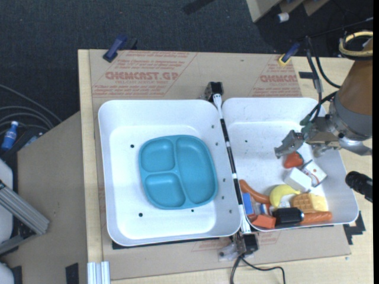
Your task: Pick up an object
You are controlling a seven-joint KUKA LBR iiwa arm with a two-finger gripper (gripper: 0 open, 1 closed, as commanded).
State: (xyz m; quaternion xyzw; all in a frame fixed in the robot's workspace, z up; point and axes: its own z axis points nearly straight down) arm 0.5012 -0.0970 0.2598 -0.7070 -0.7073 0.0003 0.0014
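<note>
Hovering over the right bin [260, 114], the gripper [296, 147] is seen; its grip cannot be told.
One red object [294, 158] lies beneath; its axis is unclear. One blue divided plate [177, 171] is centred in the left bin [118, 123].

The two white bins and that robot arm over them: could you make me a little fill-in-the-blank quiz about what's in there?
1. The blue divided plate lies in the ____ bin.
2. The plate has ____ compartments.
3. The gripper hovers over the ____ bin.
4. The toy banana in the pile is coloured ____.

Missing words: left; three; right; yellow.
</note>
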